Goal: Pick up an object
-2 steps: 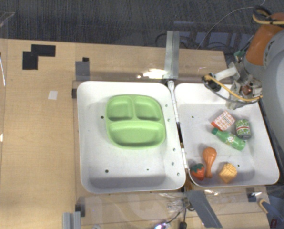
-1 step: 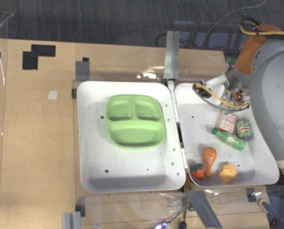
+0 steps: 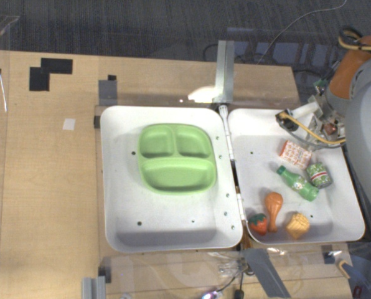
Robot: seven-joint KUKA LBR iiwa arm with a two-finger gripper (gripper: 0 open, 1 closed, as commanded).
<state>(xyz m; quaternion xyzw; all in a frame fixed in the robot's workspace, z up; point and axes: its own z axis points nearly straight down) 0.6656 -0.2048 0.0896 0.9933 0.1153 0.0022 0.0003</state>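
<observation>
Along the left of the frame: pale wooden counter (image 3: 42, 204). Left of centre on it: shallow white plastic bin (image 3: 114, 167) bearing a lime-green moulded plastic plate (image 3: 176, 157) with three compartments, lying flat.

Right of centre: second shallow white bin (image 3: 254, 136), meeting the first along the middle seam and holding every likely candidate. In its lower left corner: small red toy tomato (image 3: 258, 224) with a green top. Leaning against that: orange toy drumstick (image 3: 273, 207), knob end up. Further right, near the bin's middle: red-and-white patterned flat packet (image 3: 295, 154), and just below it a green plastic toy bottle (image 3: 297, 184) on its side, slanting down to the right. Near the lower edge: yellow ridged toy block (image 3: 298, 225). At the bottle's right end, touching it: round green-and-red toy can (image 3: 319, 175).

Upper right of the frame: hand (image 3: 325, 128), over the bin's far right corner, near the packet but apart from it. Impossible to tell how wide it is set, and nothing visibly in its grasp.

Judged progress: barely begun. All six toys resting on the bin floor, none lifted. Left to do: choosing one, descending, closing and raising. Likeliest pick by nearness: the packet, thin and flat against the floor, probably awkward to get under.
</observation>
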